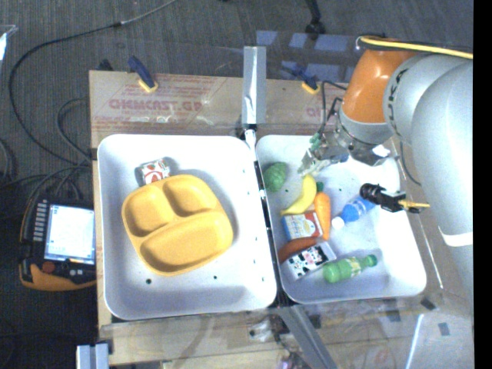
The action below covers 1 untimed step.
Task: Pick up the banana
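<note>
Hand [315, 162] above banana [302, 197], labels illegible

Banana [302, 197] hemmed in: carrot [323, 214] touching on right, juice carton [300, 225] just below, green vegetable [274, 176] near upper left; open bin floor above.

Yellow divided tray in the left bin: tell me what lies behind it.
Behind the yellow divided tray, at its far-left corner, a small red and white carton lies on the left bin floor. The tray's rim covers the carton's near edge, so its full shape cannot be seen.
</note>
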Tool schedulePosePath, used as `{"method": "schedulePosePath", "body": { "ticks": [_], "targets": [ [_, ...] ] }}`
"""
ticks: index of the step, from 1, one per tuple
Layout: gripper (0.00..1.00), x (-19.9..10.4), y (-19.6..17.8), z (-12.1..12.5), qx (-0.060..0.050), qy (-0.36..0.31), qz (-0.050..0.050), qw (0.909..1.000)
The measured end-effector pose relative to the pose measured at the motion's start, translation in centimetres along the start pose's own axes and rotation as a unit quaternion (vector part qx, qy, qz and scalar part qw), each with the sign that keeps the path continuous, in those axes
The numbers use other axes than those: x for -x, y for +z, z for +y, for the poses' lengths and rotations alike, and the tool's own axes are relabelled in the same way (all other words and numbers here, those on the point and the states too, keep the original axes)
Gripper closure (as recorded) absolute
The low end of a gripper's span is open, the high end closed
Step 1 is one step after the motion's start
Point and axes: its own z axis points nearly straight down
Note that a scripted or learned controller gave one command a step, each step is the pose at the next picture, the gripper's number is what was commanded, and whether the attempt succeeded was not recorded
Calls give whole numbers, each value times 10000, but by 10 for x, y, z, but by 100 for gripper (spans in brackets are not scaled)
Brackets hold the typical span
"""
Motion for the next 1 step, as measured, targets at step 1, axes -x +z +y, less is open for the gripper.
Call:
{"method": "schedulePosePath", "body": {
  "ticks": [1],
  "targets": [
    [100, -47, -142, 20, -2, 631, 3, 9980]
  ]
}}
